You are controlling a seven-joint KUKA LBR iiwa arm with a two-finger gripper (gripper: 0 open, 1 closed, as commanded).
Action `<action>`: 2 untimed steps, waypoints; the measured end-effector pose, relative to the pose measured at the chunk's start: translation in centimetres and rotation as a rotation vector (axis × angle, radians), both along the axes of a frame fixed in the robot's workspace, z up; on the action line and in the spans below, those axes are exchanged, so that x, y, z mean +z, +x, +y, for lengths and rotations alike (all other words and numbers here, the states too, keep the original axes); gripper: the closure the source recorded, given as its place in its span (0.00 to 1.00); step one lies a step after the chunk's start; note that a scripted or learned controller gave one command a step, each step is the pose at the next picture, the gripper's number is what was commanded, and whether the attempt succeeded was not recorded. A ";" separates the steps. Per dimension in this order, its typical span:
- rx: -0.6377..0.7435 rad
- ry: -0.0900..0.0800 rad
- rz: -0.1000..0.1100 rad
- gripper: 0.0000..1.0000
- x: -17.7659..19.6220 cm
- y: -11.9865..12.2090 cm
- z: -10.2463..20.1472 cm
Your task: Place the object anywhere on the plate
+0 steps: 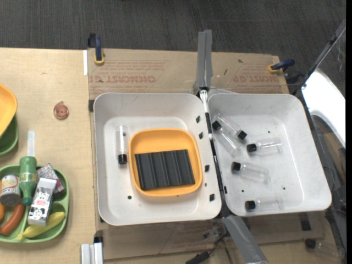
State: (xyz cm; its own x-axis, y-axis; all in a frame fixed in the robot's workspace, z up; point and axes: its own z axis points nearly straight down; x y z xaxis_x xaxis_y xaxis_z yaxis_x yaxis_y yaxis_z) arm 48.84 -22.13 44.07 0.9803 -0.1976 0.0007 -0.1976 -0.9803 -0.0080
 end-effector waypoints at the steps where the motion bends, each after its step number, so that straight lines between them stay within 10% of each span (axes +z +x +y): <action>1: 0.000 0.001 -0.002 0.00 0.0 -0.4 0.0; 2: -0.004 0.001 0.000 0.00 -5.3 -0.1 0.0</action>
